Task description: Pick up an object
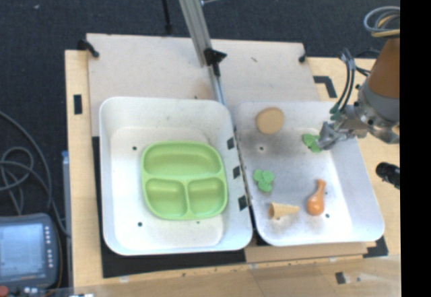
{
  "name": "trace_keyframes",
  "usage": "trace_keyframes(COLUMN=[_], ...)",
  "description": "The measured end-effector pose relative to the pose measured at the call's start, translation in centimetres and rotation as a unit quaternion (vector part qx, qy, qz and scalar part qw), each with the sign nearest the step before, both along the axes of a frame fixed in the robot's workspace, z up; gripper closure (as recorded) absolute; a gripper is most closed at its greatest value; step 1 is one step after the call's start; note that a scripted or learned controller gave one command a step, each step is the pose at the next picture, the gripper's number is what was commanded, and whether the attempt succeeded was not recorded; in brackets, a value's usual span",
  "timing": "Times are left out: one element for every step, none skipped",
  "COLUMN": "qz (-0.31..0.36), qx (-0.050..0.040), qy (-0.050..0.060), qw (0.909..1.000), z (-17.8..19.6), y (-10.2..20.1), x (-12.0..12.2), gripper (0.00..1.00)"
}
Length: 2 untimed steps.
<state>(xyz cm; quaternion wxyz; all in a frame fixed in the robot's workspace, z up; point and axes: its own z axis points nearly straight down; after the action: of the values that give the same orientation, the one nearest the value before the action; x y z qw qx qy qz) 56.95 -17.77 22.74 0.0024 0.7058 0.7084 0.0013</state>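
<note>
The end effector (328,135) reaches in from the right over the right bin (350,174), low near the bin's upper right part. Its tip sits against a small green piece (311,142), which lies just to its left; whether the piece sits between the fingers cannot be told, nor how wide they stand. The green piece is small and lumpy, with no clear long axis at this size.

Up and to the left of the end effector, near the bin's top wall, lies a round tan disc (270,120), flat on the bin floor. Down and to the left rests a second green lump (263,180), close to the wall between the bins. Below the end effector lies an orange drumstick-shaped toy (316,199), its long axis nearly upright in the view, thick end toward the bottom edge. Just left of it lies a tan cone (283,209), its long axis running left to right, point toward the right.

Far to the left, the left bin (121,154) holds a light green divided plate (183,179). Both bins sit on the pale wooden worktop (148,60).
</note>
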Motion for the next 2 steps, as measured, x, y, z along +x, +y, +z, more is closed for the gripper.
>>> trace_keyframes(qz=[0.001,0.002], qx=[0.0007,0.0015], qy=[0.002,0.001], qw=[1.0,1.0], z=[-0.5,0.2], y=[4.6,9.6], x=[-0.6,0.3], gripper=[1.0,1.0])
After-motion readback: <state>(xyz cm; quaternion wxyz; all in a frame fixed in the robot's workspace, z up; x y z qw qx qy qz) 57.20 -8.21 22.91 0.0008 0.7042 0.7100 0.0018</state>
